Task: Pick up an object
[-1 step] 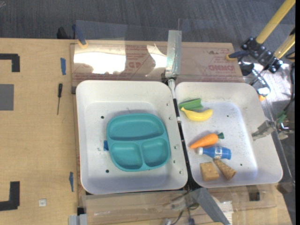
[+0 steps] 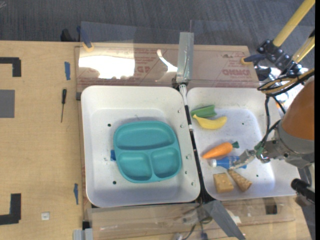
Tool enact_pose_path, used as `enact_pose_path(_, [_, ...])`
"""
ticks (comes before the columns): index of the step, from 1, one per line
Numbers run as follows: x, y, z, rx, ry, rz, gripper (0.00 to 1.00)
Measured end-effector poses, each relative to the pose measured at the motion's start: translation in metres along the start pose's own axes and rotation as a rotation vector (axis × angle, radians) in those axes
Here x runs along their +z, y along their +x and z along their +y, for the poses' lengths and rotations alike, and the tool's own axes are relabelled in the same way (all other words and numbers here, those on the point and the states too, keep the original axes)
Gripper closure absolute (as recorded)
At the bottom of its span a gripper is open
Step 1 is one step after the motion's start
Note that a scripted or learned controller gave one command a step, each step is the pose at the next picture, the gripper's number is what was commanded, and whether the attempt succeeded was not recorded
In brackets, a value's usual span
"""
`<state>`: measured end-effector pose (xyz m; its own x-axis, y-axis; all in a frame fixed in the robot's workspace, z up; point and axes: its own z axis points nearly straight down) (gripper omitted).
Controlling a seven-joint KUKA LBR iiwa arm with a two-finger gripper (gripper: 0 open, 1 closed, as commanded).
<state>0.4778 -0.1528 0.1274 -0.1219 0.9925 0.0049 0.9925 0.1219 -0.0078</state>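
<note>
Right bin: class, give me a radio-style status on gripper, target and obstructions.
Gripper low in right bin, beside blue object; fingers unclear. Nothing seen gripped. Carrot and two bread pieces crowd close.

Brightness: bright, even overhead light across both bins.
Glare: strong white reflections on the clear sheet (image 2: 115, 64) behind the left bin (image 2: 95, 134).
Shadows: soft and short, under the teal tray (image 2: 146, 150) and beside the toy food in the right bin (image 2: 250, 119).
Sharpness: centre is fairly crisp; the tool (image 2: 245, 159) and the arm's orange band (image 2: 306, 115) look slightly soft.
Colour: warm surface (image 2: 35, 159), whites near clipping.
</note>
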Motion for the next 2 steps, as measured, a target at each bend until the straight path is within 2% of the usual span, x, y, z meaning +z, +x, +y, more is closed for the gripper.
enact_pose_path(1, [0.039,0.050,0.041,-0.164,-0.013,-0.006,0.00])
enact_pose_path(2, [0.028,0.049,0.043,-0.162,-0.019,-0.008,1.00])
